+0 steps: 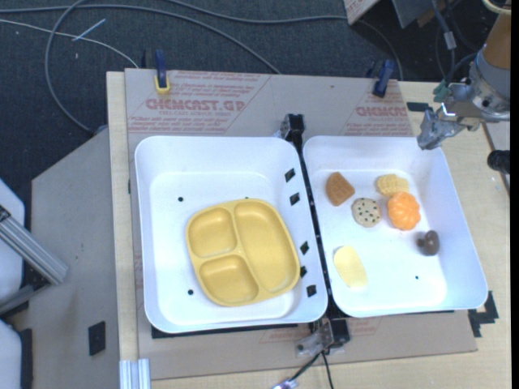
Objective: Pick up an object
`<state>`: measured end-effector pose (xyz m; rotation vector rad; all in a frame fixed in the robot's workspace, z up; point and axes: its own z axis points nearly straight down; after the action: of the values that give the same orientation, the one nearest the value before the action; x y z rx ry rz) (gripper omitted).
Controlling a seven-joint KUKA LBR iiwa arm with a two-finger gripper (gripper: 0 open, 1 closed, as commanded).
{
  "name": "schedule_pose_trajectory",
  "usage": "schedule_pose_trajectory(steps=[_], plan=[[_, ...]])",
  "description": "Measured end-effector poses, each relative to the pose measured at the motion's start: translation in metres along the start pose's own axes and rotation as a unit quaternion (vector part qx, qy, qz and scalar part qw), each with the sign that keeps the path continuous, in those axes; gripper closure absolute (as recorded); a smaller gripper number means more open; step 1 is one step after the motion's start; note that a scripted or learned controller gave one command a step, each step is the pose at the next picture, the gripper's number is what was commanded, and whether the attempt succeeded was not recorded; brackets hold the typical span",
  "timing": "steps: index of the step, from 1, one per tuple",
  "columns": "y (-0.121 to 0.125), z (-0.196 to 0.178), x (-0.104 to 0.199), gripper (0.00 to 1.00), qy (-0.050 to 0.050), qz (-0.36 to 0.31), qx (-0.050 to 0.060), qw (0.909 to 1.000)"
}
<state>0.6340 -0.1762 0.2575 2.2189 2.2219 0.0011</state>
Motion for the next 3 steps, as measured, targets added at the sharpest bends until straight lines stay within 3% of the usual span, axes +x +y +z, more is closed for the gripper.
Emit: schedule_pose_trajectory(steps=[3], plan=[[-0.026, 0.034, 0.137, 1.00, 0.002, -0.002, 0.004, 1.0000]])
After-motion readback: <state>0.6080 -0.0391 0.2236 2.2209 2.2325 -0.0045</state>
